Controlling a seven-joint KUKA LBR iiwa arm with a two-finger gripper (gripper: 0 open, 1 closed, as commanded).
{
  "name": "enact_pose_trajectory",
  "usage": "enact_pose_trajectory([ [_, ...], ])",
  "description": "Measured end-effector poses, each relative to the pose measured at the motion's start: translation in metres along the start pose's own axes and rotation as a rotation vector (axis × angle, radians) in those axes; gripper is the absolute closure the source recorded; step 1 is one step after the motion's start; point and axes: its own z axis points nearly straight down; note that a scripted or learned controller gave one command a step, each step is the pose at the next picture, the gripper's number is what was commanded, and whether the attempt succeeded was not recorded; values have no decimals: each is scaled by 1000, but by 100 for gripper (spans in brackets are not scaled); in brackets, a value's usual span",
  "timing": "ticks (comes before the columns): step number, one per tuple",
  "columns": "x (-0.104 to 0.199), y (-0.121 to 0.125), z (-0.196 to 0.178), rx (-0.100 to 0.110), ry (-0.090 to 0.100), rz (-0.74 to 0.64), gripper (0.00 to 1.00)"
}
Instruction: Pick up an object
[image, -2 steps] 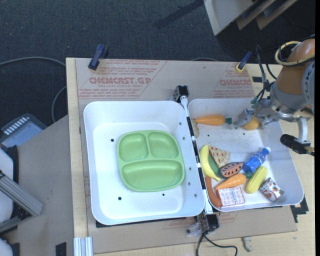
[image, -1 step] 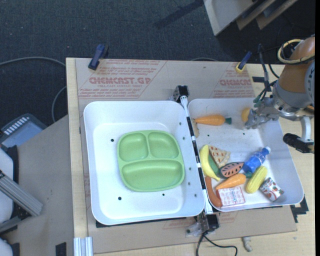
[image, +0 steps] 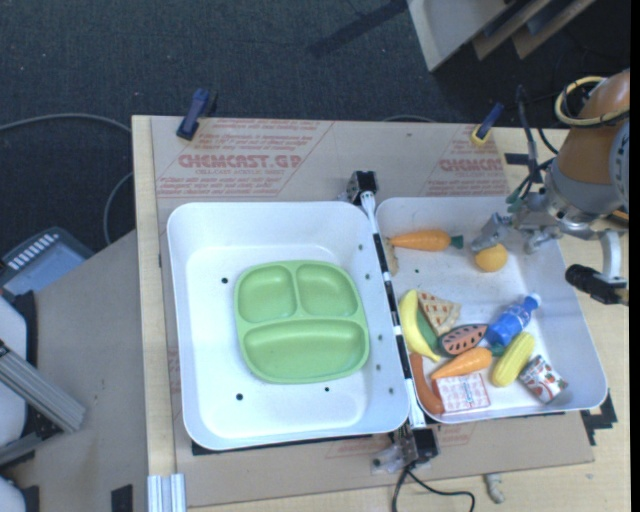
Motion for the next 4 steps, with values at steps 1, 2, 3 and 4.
enact_pose_trajectory([
  [1, 32, -17, 16, 0, -1, 1, 0],
  [2, -2, 17, 15, 12, 15, 0, 0],
  [3, -5, 19, 5, -2, 0, -1, 100],
  [4, 54, 18, -40, -2, 0, 1, 100],
])
